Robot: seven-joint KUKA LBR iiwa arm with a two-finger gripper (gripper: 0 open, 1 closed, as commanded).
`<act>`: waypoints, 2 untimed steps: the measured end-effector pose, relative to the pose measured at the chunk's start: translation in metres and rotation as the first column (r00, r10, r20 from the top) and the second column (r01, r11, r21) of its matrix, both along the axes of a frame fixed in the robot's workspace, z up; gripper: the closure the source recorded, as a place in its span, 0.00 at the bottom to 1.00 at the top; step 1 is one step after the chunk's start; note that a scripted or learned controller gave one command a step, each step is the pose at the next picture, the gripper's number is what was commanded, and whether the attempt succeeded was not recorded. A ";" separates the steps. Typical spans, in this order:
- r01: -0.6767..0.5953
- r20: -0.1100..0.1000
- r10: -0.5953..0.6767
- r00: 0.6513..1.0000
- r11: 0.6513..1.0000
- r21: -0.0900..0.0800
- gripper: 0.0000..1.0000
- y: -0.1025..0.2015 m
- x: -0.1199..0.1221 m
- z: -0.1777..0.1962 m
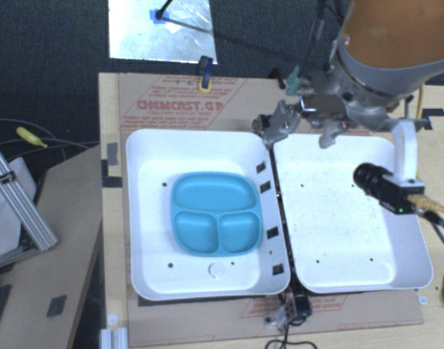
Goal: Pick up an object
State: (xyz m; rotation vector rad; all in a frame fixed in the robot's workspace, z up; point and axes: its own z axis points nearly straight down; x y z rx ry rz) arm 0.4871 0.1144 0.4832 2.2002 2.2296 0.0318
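Blue tray (214, 214) (left bin (145, 195))

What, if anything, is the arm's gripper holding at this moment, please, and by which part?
Nothing appears to be held. The gripper sits above the far edge where the two bins meet, well apart from the blue divided plate lying flat in the left bin.

grey arm (396, 27) high at right, tool (280, 126) low, leftward

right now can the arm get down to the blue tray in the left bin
Probably yes. The blue tray lies flat and alone in the left bin, with nothing over it. The end effector hangs near the bins' far edge, by the divider.
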 end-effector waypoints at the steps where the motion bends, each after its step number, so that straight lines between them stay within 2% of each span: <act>1: 0.006 -0.024 -0.006 1.000 1.000 -0.009 0.00 0.027 -0.001 -0.077; 2: 0.007 -0.010 -0.007 1.000 1.000 -0.003 0.00 0.049 0.000 0.008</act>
